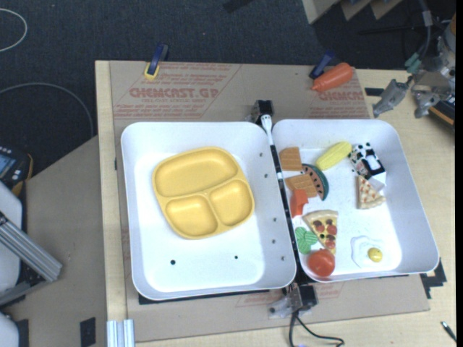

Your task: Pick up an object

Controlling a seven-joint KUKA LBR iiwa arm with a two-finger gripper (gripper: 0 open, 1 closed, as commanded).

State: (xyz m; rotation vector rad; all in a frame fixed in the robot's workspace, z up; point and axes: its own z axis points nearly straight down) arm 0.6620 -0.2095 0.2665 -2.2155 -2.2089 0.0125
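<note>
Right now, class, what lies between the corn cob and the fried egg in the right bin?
In the camera view, between the corn cob and the fried egg lies a pizza slice, with bare white bin floor beside it.

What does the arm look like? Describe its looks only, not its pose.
The arm is pale grey metal, seen partly at the upper right edge. Its gripper is grey and angular; dark cables run above it. No markings are legible.

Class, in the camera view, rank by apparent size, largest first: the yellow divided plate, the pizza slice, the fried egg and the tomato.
1. Yellow divided plate, far the largest.
2. Pizza slice.
3. Fried egg and tomato: they look alike, so no ranking between them.
</note>
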